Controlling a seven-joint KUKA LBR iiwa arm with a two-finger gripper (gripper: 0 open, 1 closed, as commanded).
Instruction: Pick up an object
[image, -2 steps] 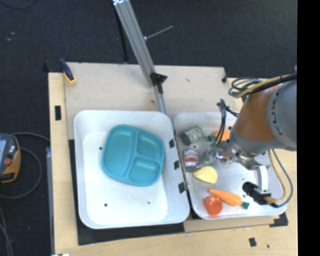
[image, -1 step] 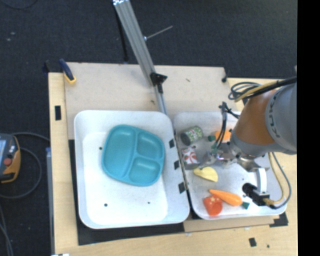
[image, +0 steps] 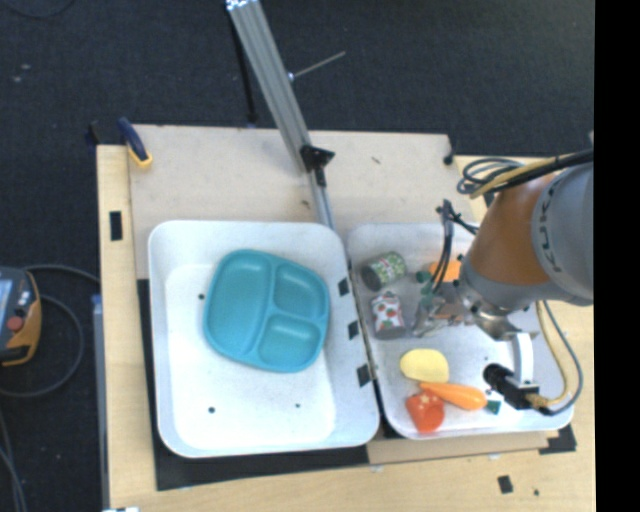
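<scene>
Right bin (image: 395, 420), my inventory: gripper (image: 432, 312) lowered into the bin's middle, under the orange-banded wrist; I cannot tell how it is set. Touching or just left of it, a small patterned cup (image: 387, 312). Beyond that, toward the bin's far edge, a green can (image: 385, 268) lying on its side. Just nearer than the gripper, a yellow lemon-like piece (image: 424, 364); nearer again, a carrot (image: 453, 395) and a red pepper (image: 425, 412). Well to the gripper's left, the left bin (image: 180, 420) bears a teal divided plate (image: 268, 310).
</scene>
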